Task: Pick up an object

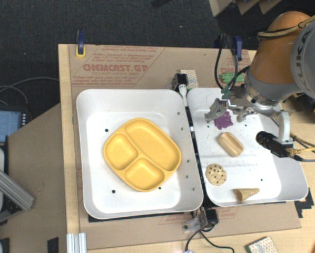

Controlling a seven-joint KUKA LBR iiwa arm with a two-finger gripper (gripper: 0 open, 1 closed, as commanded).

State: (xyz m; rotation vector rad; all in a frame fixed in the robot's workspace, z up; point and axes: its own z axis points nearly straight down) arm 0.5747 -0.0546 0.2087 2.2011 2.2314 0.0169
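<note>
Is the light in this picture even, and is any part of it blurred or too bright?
In the camera view the light is soft and fairly even; the yellow divided plate and the cookie look sharp. The white bin walls are very bright, with little detail. The gripper above the purple object looks slightly soft and casts only a faint shadow.

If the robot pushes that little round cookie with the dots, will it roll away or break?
The cookie lies flat on the right bin's floor, so it would probably slide, not roll. It looks thin, so a hard pinch from the tool might crack it, if it's real. It's small, so likely light.
</note>
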